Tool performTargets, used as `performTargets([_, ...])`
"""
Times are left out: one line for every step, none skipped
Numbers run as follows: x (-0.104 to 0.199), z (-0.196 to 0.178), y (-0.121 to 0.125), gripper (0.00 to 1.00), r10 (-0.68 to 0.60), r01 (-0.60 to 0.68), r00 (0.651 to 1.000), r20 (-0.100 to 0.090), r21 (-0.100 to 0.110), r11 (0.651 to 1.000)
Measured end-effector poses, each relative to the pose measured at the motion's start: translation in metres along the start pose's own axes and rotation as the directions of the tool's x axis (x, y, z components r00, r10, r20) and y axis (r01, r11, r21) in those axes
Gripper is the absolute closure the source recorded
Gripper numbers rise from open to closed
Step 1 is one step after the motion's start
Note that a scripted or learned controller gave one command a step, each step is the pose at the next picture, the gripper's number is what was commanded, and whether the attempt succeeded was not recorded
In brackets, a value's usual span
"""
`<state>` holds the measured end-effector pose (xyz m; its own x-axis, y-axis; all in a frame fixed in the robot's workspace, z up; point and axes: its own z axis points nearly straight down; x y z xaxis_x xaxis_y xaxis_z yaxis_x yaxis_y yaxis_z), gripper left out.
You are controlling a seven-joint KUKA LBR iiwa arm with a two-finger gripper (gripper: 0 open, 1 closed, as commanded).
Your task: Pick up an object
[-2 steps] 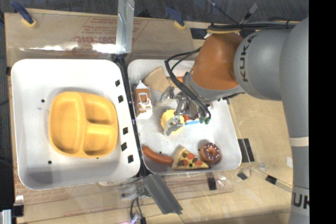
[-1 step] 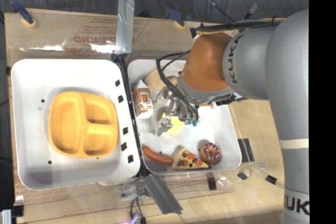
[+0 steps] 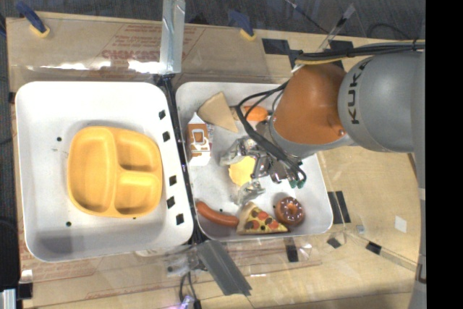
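Nearest the camera's lower edge, along the right bin's [image 3: 318, 217] front wall, lay a sausage [image 3: 215, 214], a pizza slice [image 3: 262, 220] and a chocolate doughnut [image 3: 289, 210], close together. Just beyond them the end effector [image 3: 253, 168] hung low over a pale yellow piece [image 3: 241, 170] in the bin's middle; whether it was apart or together could not be told, and nothing was clearly clamped. A clean pick probably called for descending straight onto one item and keeping off its neighbours. Farther back sat a small carton [image 3: 198, 140], a tan wedge [image 3: 217, 112] and an orange item [image 3: 255, 113]. The left bin [image 3: 36, 155] carried a yellow divided tray [image 3: 114, 171].
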<state>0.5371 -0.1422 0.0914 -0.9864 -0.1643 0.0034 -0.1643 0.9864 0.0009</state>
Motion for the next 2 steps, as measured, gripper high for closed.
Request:
performTargets([-0.001,-0.01,0.001,1.0,-0.004,0.004,1.0,0.001,-0.001,1.0])
performTargets([-0.035,-0.027,0.039,1.0,0.13,-0.13,0.991,0.005,0.001,0.991])
